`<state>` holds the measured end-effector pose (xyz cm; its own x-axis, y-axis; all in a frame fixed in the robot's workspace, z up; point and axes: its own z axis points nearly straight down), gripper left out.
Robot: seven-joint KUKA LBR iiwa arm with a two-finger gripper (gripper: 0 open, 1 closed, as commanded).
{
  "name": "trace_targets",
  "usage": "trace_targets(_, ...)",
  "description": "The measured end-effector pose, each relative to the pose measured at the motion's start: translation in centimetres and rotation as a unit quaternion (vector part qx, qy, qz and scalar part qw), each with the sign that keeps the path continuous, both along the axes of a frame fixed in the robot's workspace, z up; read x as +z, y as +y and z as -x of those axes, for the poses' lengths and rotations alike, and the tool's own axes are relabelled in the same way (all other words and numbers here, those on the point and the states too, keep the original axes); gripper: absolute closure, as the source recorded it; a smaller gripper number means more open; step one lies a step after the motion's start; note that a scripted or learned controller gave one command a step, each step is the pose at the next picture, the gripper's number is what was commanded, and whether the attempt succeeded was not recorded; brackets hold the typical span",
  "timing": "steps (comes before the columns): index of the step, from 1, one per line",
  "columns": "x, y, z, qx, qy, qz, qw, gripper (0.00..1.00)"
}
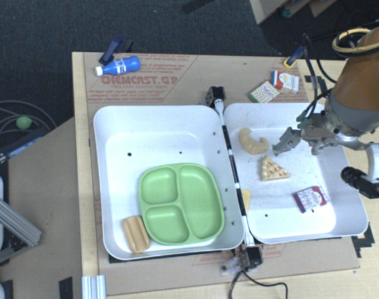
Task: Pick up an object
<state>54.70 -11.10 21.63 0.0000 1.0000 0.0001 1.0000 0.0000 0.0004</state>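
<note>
In the right bin (339,226) lie a tan croissant (254,141), a waffle-like yellow wedge (273,169) and a small red packet (310,199). My gripper (300,144) hangs over the upper middle of that bin, just right of the croissant and above the wedge. It is open, with nothing between its dark fingers (285,142). The left bin (115,136) holds a green divided plate (179,202) and a tan bread-like block (135,233) at its front left.
A thin yellow piece (246,199) lies along the seam between the bins. Outside the bins on the cardboard are a blue-and-white bottle (118,66) at the back left and two small cartons (264,92) (288,81) behind the right bin.
</note>
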Motion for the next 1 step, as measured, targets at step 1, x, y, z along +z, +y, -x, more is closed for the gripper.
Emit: trace_targets(1,-7.37,-0.52,-1.65,0.0,0.002,-0.0005,1.0,0.0)
